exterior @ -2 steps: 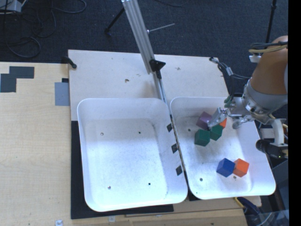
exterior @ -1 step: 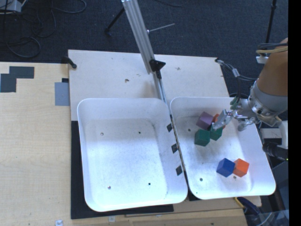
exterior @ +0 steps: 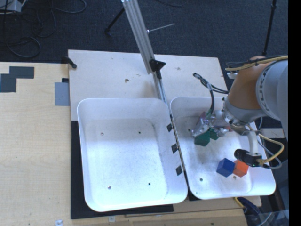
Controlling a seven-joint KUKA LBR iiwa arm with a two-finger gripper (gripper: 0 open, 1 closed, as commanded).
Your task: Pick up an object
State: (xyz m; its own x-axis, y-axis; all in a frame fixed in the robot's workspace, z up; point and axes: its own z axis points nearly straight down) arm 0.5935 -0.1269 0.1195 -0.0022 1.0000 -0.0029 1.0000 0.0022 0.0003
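Two white bins are sitting side by side; the right bin is serving as landmark. The arm is reaching over its far half, the gripper touching one green block near its middle; whether it is gripping, I cannot tell. One blue cube and one orange cube are lying toward its near corner. All three are probably light, rigid, best pinched across flat faces.

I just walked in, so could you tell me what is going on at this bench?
The arm reaches in from the right over the right bin. Its claw is low in that bin, right at a green block; whether it has a grip on it cannot be told. A blue block and an orange block sit side by side nearer the bin's front. The left bin sits alongside.
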